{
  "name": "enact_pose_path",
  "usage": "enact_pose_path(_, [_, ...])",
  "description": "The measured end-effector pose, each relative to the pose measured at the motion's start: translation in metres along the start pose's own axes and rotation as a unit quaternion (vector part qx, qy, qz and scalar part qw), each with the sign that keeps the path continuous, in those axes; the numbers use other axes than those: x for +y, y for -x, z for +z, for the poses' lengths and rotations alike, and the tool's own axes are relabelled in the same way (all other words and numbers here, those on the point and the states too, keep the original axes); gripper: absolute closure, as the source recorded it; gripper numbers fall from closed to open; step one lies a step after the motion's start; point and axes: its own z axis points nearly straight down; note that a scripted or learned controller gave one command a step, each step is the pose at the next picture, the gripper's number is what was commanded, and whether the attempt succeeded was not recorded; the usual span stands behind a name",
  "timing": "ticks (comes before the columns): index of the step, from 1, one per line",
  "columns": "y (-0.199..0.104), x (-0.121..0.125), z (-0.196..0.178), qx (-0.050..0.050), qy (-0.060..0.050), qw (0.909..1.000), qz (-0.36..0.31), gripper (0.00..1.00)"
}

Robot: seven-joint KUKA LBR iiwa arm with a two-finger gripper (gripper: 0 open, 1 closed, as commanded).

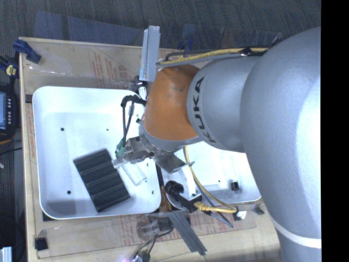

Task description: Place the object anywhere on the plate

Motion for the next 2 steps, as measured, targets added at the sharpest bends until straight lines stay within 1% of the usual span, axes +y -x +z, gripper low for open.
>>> enact_pose_path(1, [-0.119, 0.042, 0.015, -0.001, 0.0, 0.9953, 0.096, 1.0])
enact_pose_path(2, [-0.054, 0.051, -0.025, -0.001, 0.001, 0.9803, 0.198, 1.0])
